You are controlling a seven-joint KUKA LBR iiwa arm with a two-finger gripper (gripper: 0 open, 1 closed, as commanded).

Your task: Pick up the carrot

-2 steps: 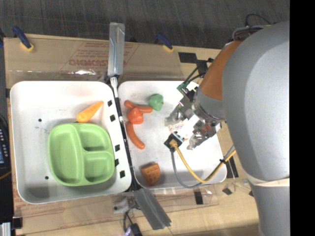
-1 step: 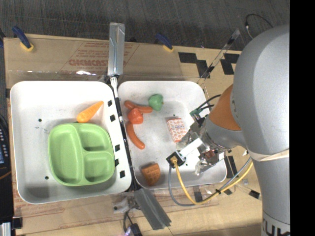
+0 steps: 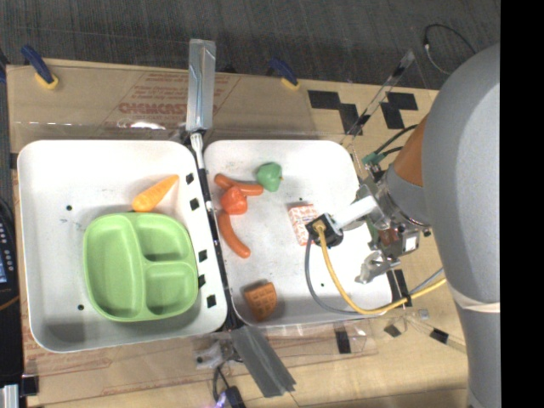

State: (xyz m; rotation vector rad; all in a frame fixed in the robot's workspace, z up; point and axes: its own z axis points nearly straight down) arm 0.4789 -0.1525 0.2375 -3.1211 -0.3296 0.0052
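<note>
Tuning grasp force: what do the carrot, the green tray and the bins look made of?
Carrot: looks like moulded plastic toy food, smooth, even orange, slight sheen.
Green tray: likely rigid plastic, uniform lime colour, rounded moulded compartments, semi-matte.
Left bin and right bin: probably thin formed plastic, white, rounded corners, soft glare. Exact stiffness can't be judged from this view.

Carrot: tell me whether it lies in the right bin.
No. The carrot lies in the left bin, just above the green tray.

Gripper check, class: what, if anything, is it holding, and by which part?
Nothing visibly held. The gripper sits over the right bin; the carrot lies apart in the left bin.
</note>
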